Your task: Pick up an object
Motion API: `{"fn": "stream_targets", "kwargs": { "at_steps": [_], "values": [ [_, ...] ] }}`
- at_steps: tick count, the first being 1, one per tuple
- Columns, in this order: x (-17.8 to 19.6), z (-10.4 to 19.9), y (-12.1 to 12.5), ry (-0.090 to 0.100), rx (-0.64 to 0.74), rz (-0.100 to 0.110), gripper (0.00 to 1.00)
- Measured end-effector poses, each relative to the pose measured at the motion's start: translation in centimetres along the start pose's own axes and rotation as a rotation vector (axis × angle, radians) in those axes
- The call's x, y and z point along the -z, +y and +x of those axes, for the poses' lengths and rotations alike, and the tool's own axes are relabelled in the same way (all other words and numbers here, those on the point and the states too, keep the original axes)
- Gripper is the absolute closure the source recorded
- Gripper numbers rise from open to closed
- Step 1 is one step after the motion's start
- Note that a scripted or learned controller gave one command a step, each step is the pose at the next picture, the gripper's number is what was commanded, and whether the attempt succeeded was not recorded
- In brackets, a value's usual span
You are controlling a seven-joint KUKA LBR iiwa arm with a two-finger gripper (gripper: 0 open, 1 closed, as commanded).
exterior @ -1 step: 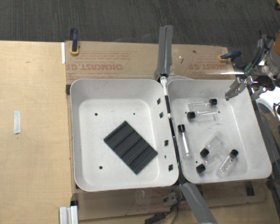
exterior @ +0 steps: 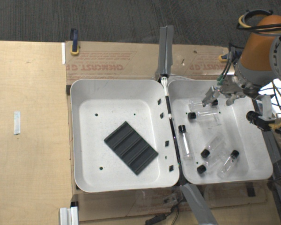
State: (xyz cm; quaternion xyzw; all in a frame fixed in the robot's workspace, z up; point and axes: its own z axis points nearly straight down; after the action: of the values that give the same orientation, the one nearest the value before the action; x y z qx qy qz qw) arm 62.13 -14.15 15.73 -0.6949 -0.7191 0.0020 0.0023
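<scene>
White bins sitting side by side.
Gripper [exterior: 214, 99] is hovering at the right bin's [exterior: 257, 175] twelve o'clock over clear vials [exterior: 203, 112]; its spread is unclear.

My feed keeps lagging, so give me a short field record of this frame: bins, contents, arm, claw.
left bin: one dark ribbed slab, lying flat at a slant
right bin: several clear vials with black caps, scattered
vial nearest divider: lying along the bin's left wall
arm: reaching in from the right
claw: over the right bin's back part, above a capped vial
hold: nothing visibly between the claw's tips
</scene>
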Motion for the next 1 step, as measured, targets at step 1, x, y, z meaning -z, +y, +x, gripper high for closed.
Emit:
{"fn": "stream_targets", "kwargs": {
  "at_steps": [1],
  "values": [
    [-5.0,1.03,-2.82,0.0,0.026,0.0,0.0]
  ]
}}
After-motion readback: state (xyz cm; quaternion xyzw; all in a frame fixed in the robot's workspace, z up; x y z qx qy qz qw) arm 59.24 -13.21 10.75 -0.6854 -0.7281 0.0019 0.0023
